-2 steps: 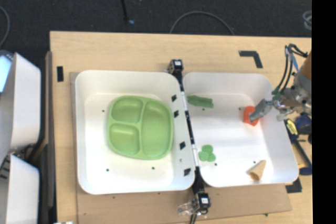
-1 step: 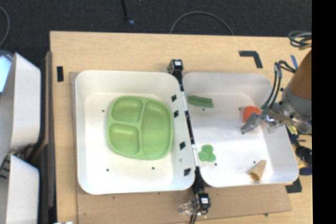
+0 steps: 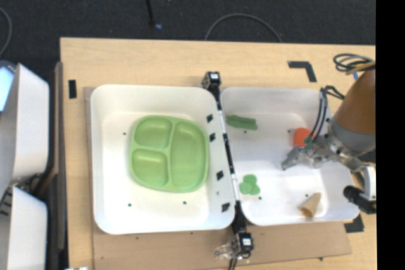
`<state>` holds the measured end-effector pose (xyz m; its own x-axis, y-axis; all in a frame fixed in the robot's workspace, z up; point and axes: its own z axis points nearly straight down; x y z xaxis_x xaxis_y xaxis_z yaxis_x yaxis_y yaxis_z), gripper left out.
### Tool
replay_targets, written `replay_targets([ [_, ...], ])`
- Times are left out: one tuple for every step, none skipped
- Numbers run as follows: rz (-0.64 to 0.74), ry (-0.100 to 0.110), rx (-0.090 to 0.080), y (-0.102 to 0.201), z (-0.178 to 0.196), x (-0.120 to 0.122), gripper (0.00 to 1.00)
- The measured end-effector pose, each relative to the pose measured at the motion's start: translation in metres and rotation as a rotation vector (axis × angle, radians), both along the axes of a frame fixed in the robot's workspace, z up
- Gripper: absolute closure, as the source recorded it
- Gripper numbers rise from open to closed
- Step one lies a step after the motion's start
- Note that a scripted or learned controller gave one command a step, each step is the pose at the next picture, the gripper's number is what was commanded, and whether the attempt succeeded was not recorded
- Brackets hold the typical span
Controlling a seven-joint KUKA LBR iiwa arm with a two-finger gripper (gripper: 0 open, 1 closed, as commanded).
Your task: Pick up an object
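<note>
In the right bin [image 3: 272, 107] lie several small objects: a flat green piece [image 3: 242, 122] near the far left corner, a green clover-shaped piece [image 3: 249, 184] by the left wall, an orange-red object [image 3: 301, 135] in the middle right, and a tan cone [image 3: 310, 204] near the front edge. My gripper [image 3: 297, 158] hangs low over the bin's right half, just in front of the orange-red object and behind the tan cone. I see nothing held in it. The arm's orange band [image 3: 359, 104] covers part of the bin's right side.
The left bin [image 3: 107, 110] holds a green divided plate [image 3: 169, 153]. A black-clipped divider [image 3: 223, 148] separates the two bins. Cables [image 3: 352, 62] lie on the wooden bench at the far right.
</note>
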<state>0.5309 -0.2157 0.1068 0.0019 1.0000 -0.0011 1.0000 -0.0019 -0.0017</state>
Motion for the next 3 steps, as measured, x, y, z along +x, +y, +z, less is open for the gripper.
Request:
replay_targets([
  [-0.003, -0.006, -0.001, -0.001, 0.014, 0.001, 1.0],
  [0.003, -0.007, -0.001, -0.002, 0.057, 0.001, 1.0],
  [0.005, -0.011, -0.003, -0.001, 0.12, -0.002, 1.0],
])
